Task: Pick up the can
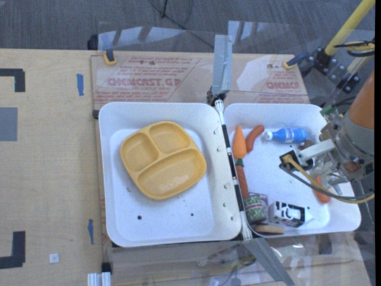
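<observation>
The can (256,208) is small, with a green patterned label. It rests in the right bin (262,119), at the front left corner against the divider wall. My gripper (331,179) hangs over the right side of that bin, well to the right of the can and a little farther back. It is not touching the can. An orange item (322,195) lies just under the gripper.
In the right bin are a carrot (239,145), a sausage (254,134), a blue bottle (287,136), a black-and-white packet (290,213) next to the can, and a flat brown piece (269,229). A yellow divided plate (162,158) sits in the left bin (113,177).
</observation>
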Available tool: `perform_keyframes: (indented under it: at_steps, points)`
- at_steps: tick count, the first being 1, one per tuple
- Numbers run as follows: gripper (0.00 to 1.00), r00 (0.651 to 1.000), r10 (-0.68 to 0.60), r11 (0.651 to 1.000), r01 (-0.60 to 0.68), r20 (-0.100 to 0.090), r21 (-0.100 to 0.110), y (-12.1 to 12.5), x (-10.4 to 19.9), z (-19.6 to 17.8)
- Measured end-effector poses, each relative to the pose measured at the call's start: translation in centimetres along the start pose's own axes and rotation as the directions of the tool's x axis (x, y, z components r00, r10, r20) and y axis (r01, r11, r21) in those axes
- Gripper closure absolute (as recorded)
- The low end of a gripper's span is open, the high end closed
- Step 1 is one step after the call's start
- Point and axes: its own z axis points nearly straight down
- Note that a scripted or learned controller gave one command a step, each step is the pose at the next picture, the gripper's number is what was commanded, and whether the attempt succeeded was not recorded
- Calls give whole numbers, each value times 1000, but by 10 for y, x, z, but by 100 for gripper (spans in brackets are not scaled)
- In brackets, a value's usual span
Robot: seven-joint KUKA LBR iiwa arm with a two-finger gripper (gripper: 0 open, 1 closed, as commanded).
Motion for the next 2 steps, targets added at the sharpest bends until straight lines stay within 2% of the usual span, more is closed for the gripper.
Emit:
perform_keyframes:
  at_steps: [1, 2]
  points:
    - [100, 1000, -16, 1000, 16, -3, -3, 38, -14, -105]
    - [100, 989, -145, 989, 145, -1, -1, 79, -4, -43]
